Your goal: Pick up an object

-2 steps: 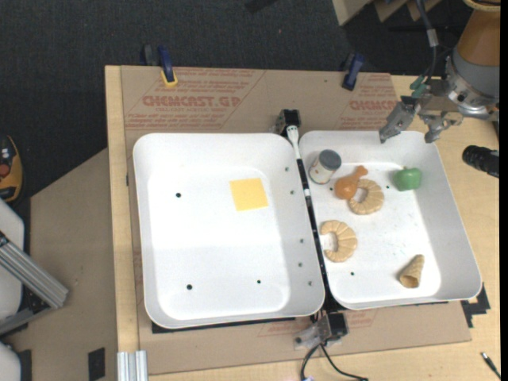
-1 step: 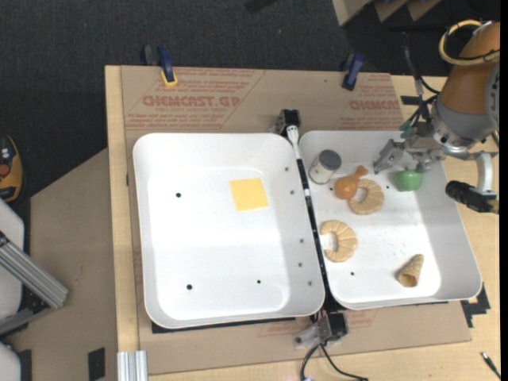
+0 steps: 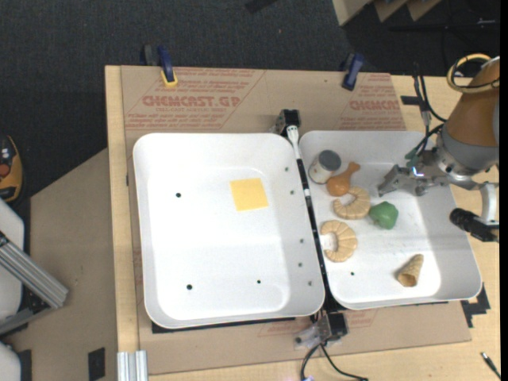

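One two-finger gripper (image 3: 399, 179) at right of frame, fingers splayed, holding nothing, above the right white bin (image 3: 452, 280). Small green rounded block (image 3: 384, 214) sits just below-left, beside a tan ridged pastry (image 3: 352, 205). Risk: closing catches both, or nudges the block away.

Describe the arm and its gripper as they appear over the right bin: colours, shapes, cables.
The arm is a rounded grey body with an orange-brown band above the wrist. A yellow cable loops near its top and dark cables trail alongside. The gripper is small, dark grey metal with a touch of green at its base, over the right bin.
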